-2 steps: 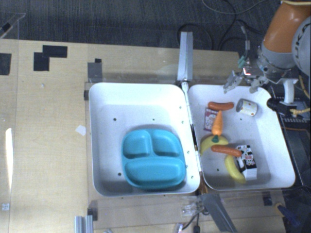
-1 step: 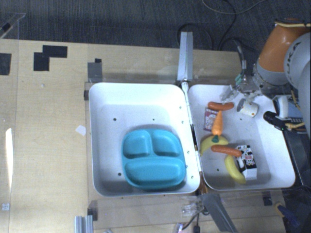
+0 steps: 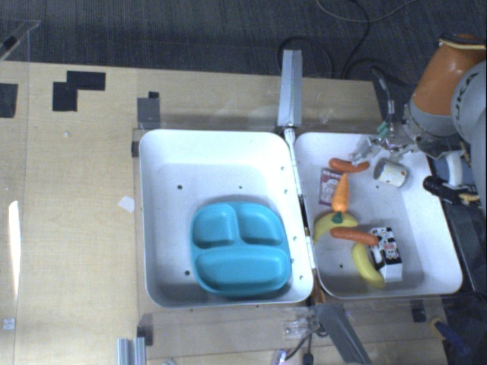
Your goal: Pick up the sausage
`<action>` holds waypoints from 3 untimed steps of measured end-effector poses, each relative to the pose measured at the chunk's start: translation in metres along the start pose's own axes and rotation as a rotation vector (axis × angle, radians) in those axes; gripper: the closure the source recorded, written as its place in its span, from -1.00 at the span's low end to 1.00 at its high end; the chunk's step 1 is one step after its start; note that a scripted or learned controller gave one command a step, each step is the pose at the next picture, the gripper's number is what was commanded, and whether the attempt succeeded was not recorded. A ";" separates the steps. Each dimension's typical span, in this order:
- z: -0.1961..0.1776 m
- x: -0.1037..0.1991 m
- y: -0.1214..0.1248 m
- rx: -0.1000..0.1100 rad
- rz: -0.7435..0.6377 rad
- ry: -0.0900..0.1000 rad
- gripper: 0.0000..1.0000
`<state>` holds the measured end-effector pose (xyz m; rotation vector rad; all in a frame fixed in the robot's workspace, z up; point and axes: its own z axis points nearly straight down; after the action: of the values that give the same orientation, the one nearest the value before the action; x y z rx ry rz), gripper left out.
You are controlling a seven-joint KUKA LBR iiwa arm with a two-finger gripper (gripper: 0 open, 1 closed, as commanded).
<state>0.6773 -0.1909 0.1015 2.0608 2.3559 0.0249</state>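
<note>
Two red-orange sausages lie in the right bin [image 3: 434, 226]. One sausage [image 3: 348, 165] rests near the bin's back left, and the other sausage [image 3: 354, 236] lies across a yellow banana [image 3: 365, 265]. My gripper [image 3: 385, 146] hangs low over the bin's back edge, just right of the upper sausage's end and above a white cup [image 3: 392, 173]. Nothing shows held in it.
An orange carrot [image 3: 341, 194] and a small packet [image 3: 329, 182] lie between the two sausages. A black-and-white carton [image 3: 387, 254] stands by the banana. The left bin [image 3: 167, 204] holds a blue divided tray [image 3: 240, 249]. A metal post [image 3: 291, 90] rises behind the bins.
</note>
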 end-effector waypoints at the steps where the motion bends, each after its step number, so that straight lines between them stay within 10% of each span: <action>1: 0.000 0.004 0.000 -0.002 0.008 -0.009 -1.00; 3: 0.001 0.011 0.000 -0.004 0.000 -0.016 -1.00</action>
<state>0.6756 -0.1804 0.1008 2.0510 2.3446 0.0136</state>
